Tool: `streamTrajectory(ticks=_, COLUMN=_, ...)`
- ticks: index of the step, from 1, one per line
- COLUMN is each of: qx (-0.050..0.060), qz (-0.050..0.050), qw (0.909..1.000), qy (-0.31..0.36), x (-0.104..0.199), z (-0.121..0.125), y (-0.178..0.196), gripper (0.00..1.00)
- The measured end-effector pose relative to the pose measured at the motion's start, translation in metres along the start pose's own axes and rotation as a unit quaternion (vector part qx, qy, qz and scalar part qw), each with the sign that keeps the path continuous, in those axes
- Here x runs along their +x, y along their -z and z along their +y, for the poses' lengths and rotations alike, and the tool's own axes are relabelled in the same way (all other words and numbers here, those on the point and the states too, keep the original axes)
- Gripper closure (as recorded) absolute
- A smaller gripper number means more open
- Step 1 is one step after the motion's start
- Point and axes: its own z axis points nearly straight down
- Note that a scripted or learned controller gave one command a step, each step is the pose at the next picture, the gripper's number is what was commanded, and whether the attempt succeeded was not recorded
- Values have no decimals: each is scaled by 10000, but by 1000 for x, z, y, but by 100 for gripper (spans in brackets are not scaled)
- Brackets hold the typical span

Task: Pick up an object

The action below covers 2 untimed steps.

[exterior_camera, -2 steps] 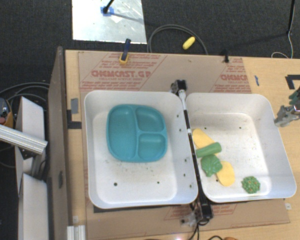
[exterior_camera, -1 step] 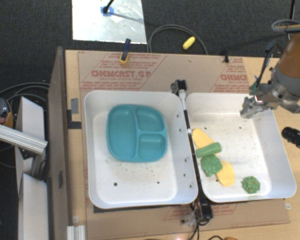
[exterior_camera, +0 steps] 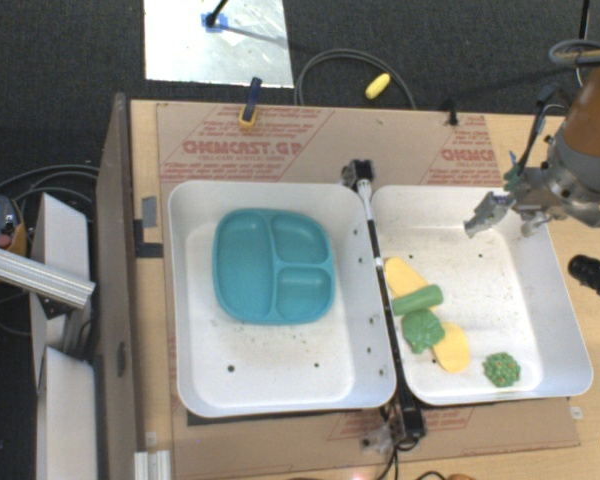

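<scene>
We are looking down on the table, which is carrying two white bins side by side. The left bin is holding a teal divided plate, lying flat toward the bin's 12 o'clock half; bare floor is showing along the bin's 6 o'clock edge and down its 9 o'clock wall. The right bin is keeping its things in the 7 o'clock corner, leaving open floor across its 12 to 3 o'clock stretch.

The arm is reaching in at 3 o'clock of the view, with the tool hanging over the right bin's 1 o'clock area, near the far rim. We cannot tell how the tool is standing, wide or closed, and nothing is showing between its tips.

Among the things to pick, a yellow piece is lying just beside the divider between the bins, with a green cylinder resting across its lower end. A darker green lump is sitting just below, touching a second yellow piece. A small green broccoli-like bit is sitting apart at 5 o'clock, near the bin's front rim.
</scene>
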Motion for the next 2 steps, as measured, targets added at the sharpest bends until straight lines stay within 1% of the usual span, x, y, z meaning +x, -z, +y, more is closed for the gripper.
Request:
streamTrajectory(ticks=1, qx=58, qz=16, qw=10000, qy=-33, x=-12, z=-83, y=-77, gripper=0)
streamTrajectory(ticks=2, qx=21, qz=15, qw=10000, qy=16, x=36, z=-89, y=-112, gripper=0)
